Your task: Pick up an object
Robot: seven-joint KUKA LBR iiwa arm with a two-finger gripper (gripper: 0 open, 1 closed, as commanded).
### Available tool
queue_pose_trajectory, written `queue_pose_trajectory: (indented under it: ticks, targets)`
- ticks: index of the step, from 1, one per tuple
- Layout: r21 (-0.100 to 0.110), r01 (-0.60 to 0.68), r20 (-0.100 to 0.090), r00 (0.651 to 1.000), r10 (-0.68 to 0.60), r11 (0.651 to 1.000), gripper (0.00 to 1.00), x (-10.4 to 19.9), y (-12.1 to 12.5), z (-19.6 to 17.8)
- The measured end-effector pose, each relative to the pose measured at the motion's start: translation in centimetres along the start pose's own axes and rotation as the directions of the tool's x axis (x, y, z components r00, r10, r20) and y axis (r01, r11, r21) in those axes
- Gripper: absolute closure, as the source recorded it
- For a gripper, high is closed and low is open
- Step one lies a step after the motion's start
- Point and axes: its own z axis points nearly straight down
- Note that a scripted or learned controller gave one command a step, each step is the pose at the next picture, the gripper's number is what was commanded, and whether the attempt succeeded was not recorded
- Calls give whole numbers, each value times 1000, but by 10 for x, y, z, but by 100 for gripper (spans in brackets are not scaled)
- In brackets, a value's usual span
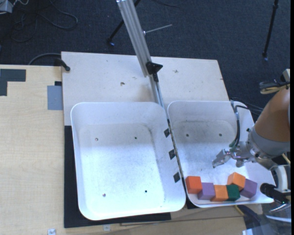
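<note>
The gripper is positioned over the right bin, entering from the right edge of the view. The grey wrist and the orange band sit above and to the right of the gripper. Two metal fingers project from the wrist toward the lower left. Whether they stand apart or together cannot be determined at this angle. Nothing is visible between them.

The candidate objects form a cluster of blocks at the near edge of the right bin, below the fingers:

- An orange block lies below and to the left of the fingers, apart from them.
- A purple block lies just beside the orange block, on its right.
- A second orange block touches the purple block, almost directly below the fingers.
- A green block sits just to the right of the second orange block.
- A third orange block sits just above the green block and is the block nearest the fingers, slightly below and to their right.
- A second purple block closes the row on the right.

No block is in contact with the fingers.

The left bin lies well to the left of the fingers. A slanted aluminium rail rises behind the gap between the two bins, above and to the left of the fingers.
</note>
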Motion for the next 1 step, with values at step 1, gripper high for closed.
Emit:
queue_pose_trajectory:
  ticks: [1]
  targets:
    - [-12, 0, 6, 1000, 0, 1000, 0, 71, 8, 19]
